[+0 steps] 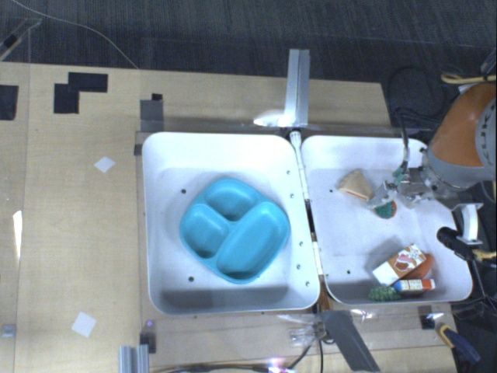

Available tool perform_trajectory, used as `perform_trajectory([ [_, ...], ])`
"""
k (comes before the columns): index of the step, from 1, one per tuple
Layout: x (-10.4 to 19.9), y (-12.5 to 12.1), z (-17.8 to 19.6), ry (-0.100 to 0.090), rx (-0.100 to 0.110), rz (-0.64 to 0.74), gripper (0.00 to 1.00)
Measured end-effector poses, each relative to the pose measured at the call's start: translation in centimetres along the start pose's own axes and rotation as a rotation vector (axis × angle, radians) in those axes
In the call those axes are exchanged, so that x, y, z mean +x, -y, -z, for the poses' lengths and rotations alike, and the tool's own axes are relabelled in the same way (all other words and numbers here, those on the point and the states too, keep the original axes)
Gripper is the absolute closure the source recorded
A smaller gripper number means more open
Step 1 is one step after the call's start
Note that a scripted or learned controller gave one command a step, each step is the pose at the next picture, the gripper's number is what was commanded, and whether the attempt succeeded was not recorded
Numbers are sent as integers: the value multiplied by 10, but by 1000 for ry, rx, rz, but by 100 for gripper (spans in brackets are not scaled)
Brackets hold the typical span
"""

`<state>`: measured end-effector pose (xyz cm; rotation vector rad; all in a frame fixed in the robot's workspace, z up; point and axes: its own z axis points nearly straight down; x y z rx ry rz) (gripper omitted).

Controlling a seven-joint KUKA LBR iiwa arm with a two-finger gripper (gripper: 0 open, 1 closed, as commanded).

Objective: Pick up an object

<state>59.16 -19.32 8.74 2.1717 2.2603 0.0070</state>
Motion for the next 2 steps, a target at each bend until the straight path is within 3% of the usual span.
perform_trajectory([
  [1, 0, -3, 13, 2, -7, 2, 100],
  [2, 70, 45, 108, -1, 2, 17, 100],
])
